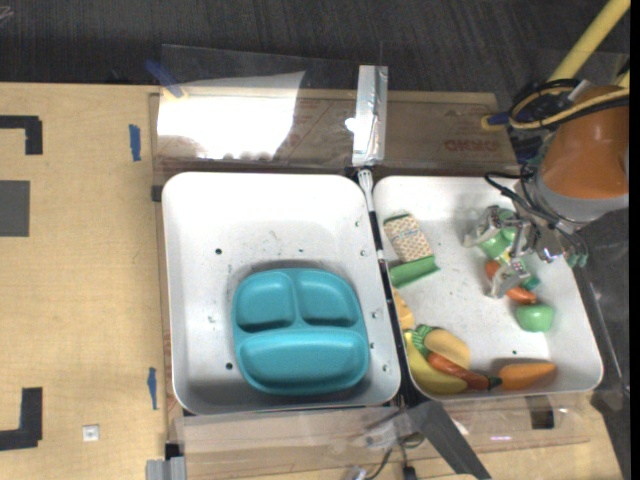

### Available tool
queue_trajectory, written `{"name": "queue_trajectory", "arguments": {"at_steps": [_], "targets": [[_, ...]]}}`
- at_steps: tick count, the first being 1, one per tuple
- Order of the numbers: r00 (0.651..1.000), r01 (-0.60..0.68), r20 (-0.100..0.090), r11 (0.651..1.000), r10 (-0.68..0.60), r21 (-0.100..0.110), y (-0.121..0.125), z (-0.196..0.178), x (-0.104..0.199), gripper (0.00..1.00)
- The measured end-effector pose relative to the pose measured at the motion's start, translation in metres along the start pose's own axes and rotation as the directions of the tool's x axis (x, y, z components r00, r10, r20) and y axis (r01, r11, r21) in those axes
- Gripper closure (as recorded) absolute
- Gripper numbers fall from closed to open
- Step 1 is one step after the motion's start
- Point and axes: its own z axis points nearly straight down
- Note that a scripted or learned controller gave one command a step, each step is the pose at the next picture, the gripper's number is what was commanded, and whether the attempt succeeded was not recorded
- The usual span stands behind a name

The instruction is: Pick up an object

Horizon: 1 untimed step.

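Carrot (524, 373): long axis left-right.

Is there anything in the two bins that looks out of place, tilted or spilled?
Nothing looks spilled or damaged. The teal divided tray lies flat in the left bin. In the right bin the toy foods lie loosely scattered, with several heaped at the front left corner around the banana. The gripper hangs over the small pieces at the right.

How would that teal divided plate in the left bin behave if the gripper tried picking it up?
The teal plate looks like stiff moulded plastic, so it probably won't flex. It lies flat and wide, so it's unlikely to roll. Its smooth rounded rim may slip from the fingers.
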Motion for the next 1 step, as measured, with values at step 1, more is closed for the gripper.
{"name": "queue_trajectory", "arguments": {"at_steps": [1], "targets": [[0.997,0.079,-0.001,0.997,-0.079,0.000,0.0200,-0.0005,0.0018,0.00]]}}
